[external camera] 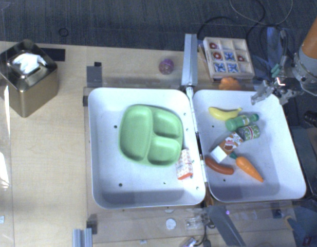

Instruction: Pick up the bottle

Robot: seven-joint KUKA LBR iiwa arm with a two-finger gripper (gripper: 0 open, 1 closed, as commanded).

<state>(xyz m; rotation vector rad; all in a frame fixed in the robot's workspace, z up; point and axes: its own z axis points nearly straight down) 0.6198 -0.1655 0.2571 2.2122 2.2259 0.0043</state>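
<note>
Green bottle (241,121) lying on its side in upper middle of right bin (289,153), just below banana (223,112), beside small can (249,133). Lower down: sausage (220,166), carrot (248,169). Green sectioned tray (150,134) in left bin (104,138). Claw (268,89) at upper right, over bin's rim, holding nothing; finger spread impossible to tell.

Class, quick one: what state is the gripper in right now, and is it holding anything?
Gripper: over the right bin's top rim, apart from the bottle; open or closed cannot be told.
</note>
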